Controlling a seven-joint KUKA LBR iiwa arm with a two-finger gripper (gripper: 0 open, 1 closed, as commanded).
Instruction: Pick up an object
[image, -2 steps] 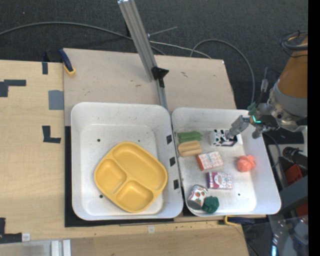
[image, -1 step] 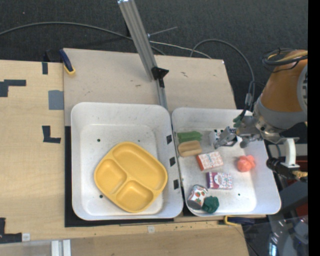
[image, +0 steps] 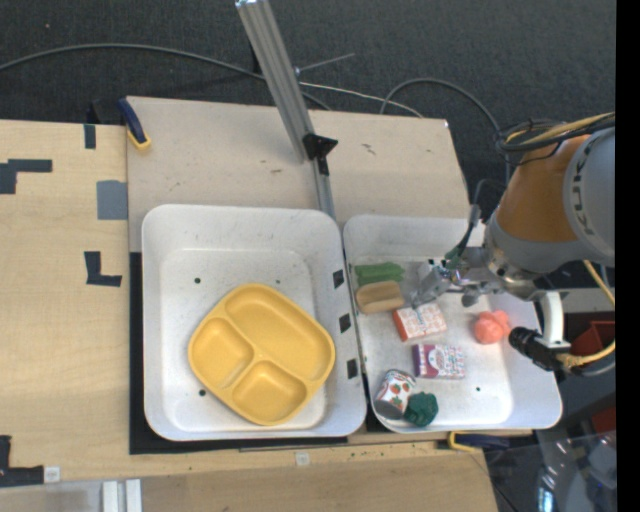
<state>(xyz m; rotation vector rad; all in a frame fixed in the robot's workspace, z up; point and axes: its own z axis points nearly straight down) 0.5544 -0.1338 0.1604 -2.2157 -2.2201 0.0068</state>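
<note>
Bottom of right bin: white cup with red and green print (image: 394, 391) lies at the bin's 7 o'clock edge, touching a dark green lump (image: 421, 408).
Purple carton: small purple and white box (image: 439, 360) just beside the cup, toward 1 o'clock from it.
Red-and-white box: (image: 419, 322) near the bin's middle, just above the purple carton.
Tan block: (image: 379, 296) at 10 o'clock in the bin, touching a green block (image: 379, 273) above it.
Pink ball: (image: 490, 327) at 3 o'clock in the bin, apart from the boxes.
Right bin: white, shallow (image: 535, 400).
Left bin: white (image: 160, 300), holding 1 yellow tray with 3 compartments (image: 262, 352).
Tool: (image: 436, 281) low over the right bin, just above the red-and-white box; I cannot tell how it is set, or that it has anything.
Arm: grey with orange band (image: 535, 205), entering from 3 o'clock.
Table: light wood (image: 50, 300).
</note>
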